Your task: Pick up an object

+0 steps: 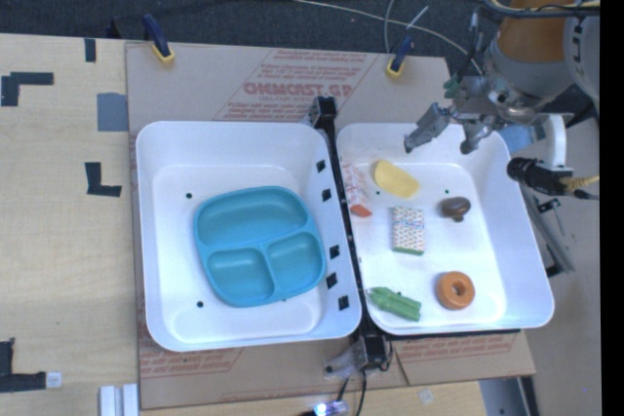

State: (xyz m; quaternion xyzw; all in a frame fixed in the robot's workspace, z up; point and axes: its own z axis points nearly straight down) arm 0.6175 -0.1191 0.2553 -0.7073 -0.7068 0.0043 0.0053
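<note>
The right bin [522, 253] holds a yellow block [395, 178], a patterned white packet [408, 230], a small brown lump [454, 207], an orange ring [455, 290], a green piece [395, 303] and a small red-and-white item [358, 195] by the left wall. My gripper [450, 133] hangs over the bin's far right part, above the rim, with its two fingers spread open and nothing between them. It stands up and right of the yellow block, apart from every object.
The left bin [161, 209] carries a blue divided plate [259, 244]. Black clips line the divider [336, 209] between the bins. Two clamps [156, 39] [398, 61] pin the cardboard at the back. Cables loop behind the arm.
</note>
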